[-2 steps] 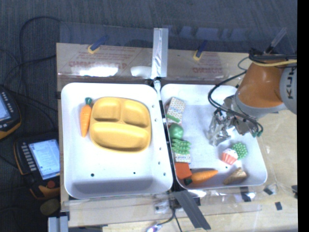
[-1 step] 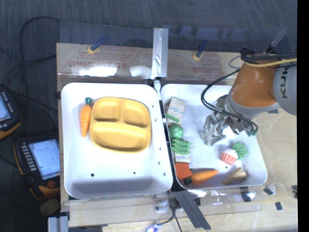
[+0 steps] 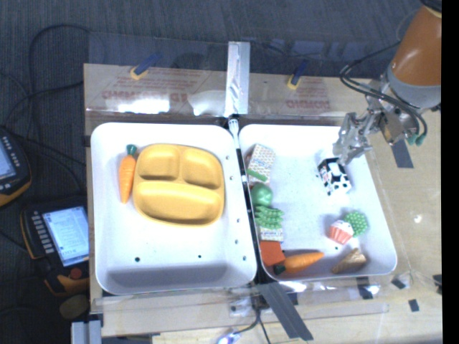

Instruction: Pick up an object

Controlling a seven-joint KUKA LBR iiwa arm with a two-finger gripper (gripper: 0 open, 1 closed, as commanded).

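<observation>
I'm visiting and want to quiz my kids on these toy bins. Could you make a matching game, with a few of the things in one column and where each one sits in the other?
Things:
1. yellow tray
2. black-and-white cow toy
3. cupcake toy
4. patterned box

Places:
A. right bin, against the divider near the far edge
B. left bin, beside a carrot
C. right bin, just below the gripper
D. right bin, near side, next to a green knobbly toy

Pairs: 1-B, 2-C, 3-D, 4-A
</observation>
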